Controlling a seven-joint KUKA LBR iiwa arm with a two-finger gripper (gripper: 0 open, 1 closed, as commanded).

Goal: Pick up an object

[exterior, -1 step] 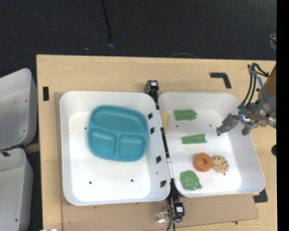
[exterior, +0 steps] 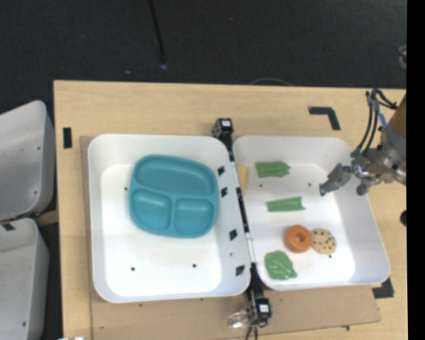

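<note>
Across the counter (exterior: 71, 105) sat two white bins: the left bin (exterior: 113, 275) held a teal plate (exterior: 174, 195); the right bin (exterior: 361, 261) held green pieces, an orange ring (exterior: 297, 238) and a cookie (exterior: 323, 241). Over its right edge hung the claw (exterior: 348, 179), fingers apart, holding nothing.

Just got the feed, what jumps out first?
A big teal divided plate lies in the left bin. The right bin holds small pieces: an orange ring touching a speckled cookie, and green bits. The gripper hangs over that bin's right edge.
</note>
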